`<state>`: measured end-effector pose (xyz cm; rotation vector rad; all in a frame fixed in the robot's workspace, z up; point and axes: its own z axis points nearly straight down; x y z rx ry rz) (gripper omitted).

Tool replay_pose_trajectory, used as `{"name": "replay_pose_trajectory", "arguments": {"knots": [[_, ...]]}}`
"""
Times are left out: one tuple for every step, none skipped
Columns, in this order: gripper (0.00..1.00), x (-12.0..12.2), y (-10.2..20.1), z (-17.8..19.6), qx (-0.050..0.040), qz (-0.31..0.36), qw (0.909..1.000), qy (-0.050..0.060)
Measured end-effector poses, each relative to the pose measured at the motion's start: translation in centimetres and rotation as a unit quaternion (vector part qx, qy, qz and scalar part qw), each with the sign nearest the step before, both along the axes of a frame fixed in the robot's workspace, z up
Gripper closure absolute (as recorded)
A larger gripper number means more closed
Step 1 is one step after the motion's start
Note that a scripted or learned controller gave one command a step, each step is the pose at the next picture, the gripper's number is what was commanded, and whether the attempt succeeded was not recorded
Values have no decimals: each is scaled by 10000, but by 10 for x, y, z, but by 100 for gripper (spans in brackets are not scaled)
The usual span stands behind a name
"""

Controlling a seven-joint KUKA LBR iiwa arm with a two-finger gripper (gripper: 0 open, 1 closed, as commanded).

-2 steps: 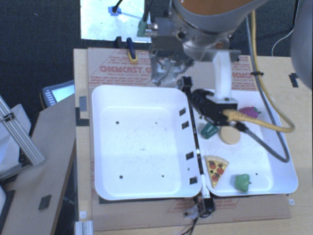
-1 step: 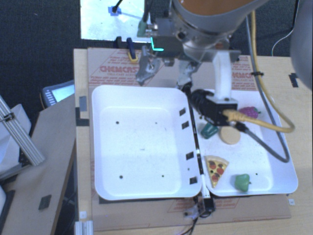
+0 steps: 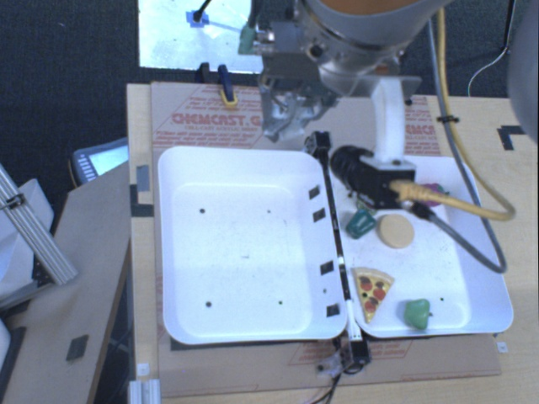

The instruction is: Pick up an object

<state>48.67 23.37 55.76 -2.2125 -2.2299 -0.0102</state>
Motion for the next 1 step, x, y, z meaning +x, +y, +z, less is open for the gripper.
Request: {"name": "replay_pose_trajectory", "arguments": {"knots": [[100, 18, 1, -24, -27, -34, 10000, 26]]}}
